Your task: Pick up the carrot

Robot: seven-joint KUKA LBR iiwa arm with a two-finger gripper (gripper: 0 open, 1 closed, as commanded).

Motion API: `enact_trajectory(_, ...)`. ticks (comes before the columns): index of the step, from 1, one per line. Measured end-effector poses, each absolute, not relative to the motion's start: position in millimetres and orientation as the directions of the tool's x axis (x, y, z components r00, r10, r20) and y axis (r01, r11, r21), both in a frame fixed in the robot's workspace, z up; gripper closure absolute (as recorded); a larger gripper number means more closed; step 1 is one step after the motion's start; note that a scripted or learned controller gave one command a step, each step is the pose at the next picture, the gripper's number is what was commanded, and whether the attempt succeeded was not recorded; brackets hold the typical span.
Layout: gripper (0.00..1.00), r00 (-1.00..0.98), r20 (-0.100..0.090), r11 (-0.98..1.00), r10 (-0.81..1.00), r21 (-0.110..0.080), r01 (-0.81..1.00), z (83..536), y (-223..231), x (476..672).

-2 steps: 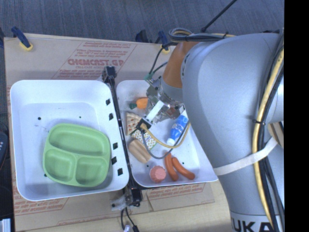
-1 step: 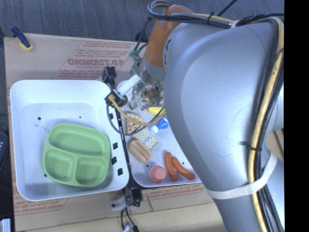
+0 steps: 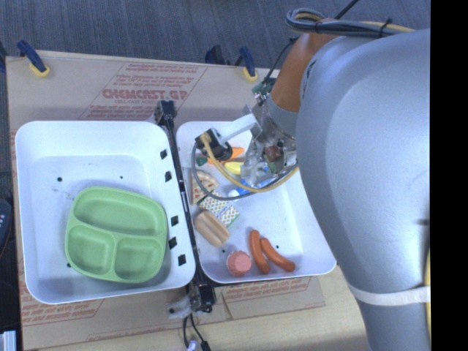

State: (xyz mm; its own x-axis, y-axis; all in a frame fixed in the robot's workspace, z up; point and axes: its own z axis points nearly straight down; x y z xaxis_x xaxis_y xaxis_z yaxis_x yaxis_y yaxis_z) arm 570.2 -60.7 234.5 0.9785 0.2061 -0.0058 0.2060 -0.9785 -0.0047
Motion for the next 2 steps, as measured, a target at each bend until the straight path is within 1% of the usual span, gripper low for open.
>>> enact_trajectory(1,0.00,0.978,-0.006,-0.978,0.206,-0.006,0.206,234.3,-60.2,570.1)
enact_trajectory(2,0.00,0.978,-0.007,-0.979,0.206,-0.004,0.206,190.7,-41.3,592.0)
